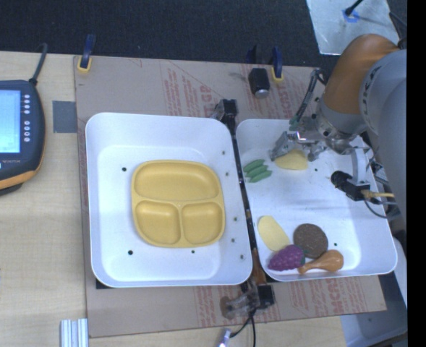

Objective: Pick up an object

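Hovering tool (297, 147) at pale yellow piece (293, 162), long axis left-right.

a pale yellow wedge-shaped piece (294, 162) lies flat near the far end of the right bin (372, 230), just beside a small green pod (257, 170) and well apart from the items clustered at the near end.

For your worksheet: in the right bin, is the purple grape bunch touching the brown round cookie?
Touching. The camera view shows the purple grape bunch pressed against the lower left edge of the brown round cookie, with no white bin floor between them.
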Controlling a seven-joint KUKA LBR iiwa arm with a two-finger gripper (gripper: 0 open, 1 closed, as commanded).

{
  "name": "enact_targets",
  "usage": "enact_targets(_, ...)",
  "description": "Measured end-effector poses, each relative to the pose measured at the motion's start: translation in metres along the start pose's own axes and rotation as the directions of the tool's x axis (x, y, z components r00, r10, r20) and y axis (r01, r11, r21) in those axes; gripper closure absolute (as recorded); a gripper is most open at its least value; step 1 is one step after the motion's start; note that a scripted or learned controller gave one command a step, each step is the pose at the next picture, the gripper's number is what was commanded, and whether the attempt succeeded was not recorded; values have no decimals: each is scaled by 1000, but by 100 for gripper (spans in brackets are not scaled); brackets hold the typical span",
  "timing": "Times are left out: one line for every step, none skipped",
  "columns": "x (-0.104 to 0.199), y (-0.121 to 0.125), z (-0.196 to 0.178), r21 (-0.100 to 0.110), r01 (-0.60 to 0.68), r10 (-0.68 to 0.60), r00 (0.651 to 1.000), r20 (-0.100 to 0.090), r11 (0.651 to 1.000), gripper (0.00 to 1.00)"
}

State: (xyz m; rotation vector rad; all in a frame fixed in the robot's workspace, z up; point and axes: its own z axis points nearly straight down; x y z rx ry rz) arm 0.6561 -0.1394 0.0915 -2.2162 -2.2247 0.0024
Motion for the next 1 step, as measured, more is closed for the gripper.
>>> enact_targets(-1, 1, -12, -1, 3, -3, 1000, 1, 1000, 100)
